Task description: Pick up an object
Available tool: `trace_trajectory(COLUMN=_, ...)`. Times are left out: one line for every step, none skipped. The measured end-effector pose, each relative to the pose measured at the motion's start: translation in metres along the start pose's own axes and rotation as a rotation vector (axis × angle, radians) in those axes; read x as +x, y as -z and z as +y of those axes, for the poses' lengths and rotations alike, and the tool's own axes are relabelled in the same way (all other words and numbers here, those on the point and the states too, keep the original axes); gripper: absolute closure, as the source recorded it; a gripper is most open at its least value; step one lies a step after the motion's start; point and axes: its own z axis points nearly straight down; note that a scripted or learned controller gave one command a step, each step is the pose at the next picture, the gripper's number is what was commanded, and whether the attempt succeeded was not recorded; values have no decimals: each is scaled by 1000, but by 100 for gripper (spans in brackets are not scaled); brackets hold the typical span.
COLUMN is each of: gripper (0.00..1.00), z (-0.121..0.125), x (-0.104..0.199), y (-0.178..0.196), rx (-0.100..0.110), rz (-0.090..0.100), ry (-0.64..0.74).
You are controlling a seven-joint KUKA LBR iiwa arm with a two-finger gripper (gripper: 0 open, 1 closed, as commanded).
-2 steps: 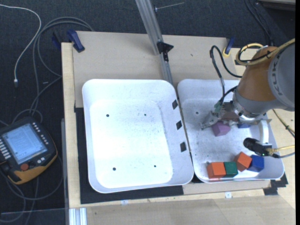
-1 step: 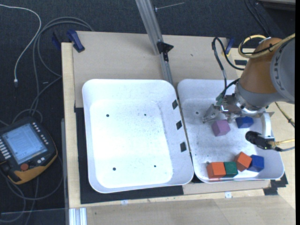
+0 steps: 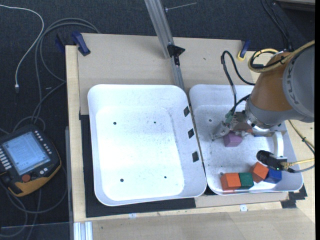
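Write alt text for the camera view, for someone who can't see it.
A grey and orange robot arm reaches from the right into the right bin, its gripper low beside a purple block. Orange, green and blue blocks sit along that bin's near edge, and the left bin lies alongside.

a single fixed camera looks down on the bench from above at a slant, set far enough back to take in both white bins, the left bin and the right bin, side by side across the middle. dark floor shows beyond the bench's far and left edges, with a handheld control pendant lying at the left. the arm enters from the right side.
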Motion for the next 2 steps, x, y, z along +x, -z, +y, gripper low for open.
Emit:
trace_trajectory(gripper=0, z=42, x=4, y=46, rx=-13, rz=-3, ry=3)
trace_trajectory(gripper=0, z=-3, x=-25, y=-2, rx=4, rz=-1, ry=-4)
